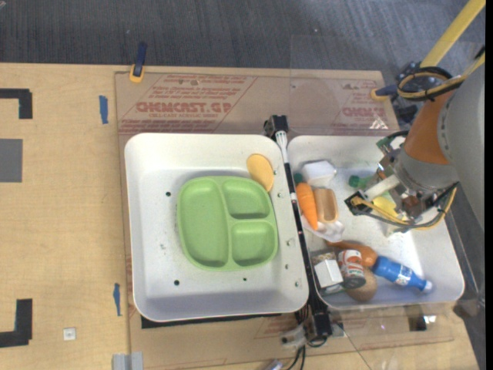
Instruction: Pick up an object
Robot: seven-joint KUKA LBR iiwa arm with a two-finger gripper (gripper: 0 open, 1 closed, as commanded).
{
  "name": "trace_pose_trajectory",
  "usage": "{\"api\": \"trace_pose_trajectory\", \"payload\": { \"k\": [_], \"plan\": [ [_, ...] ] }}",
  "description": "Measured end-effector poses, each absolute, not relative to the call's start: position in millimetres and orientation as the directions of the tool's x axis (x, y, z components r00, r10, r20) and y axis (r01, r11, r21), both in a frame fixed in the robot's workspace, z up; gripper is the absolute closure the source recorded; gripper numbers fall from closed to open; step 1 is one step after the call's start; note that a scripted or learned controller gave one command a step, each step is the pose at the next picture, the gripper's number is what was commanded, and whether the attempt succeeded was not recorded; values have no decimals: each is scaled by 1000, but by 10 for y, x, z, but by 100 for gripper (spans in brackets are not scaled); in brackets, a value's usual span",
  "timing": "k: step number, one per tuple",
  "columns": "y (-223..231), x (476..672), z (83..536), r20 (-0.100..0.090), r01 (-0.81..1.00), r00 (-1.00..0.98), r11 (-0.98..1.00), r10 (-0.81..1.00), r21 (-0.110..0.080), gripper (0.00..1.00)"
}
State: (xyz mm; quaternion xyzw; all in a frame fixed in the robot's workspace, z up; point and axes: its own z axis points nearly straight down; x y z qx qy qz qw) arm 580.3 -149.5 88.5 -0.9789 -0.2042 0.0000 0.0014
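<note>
Just beneath, yellow object (383, 208).

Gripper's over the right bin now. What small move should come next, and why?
Probably lower the gripper straight down onto the yellow item just beneath it. The arm hangs over the right bin, and the carrot, blue bottle and small can lie further off, toward the bin's left and near side.

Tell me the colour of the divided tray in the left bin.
Light green tray, clearest in the camera view.
</note>
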Motion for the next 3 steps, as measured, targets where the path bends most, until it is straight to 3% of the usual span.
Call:
{"api": "trace_pose_trajectory", "payload": {
  "k": [1, 2, 3],
  "plan": [
    [-1349, 5336, 893, 7, 201, 979, -980, 201, 2, 0],
    [-1263, 5965, 884, 3, 207, 978, -978, 207, 3, 0],
    [-1684, 5614, 884, 1, 459, 888, -888, 459, -1, 0]
  ]
}}
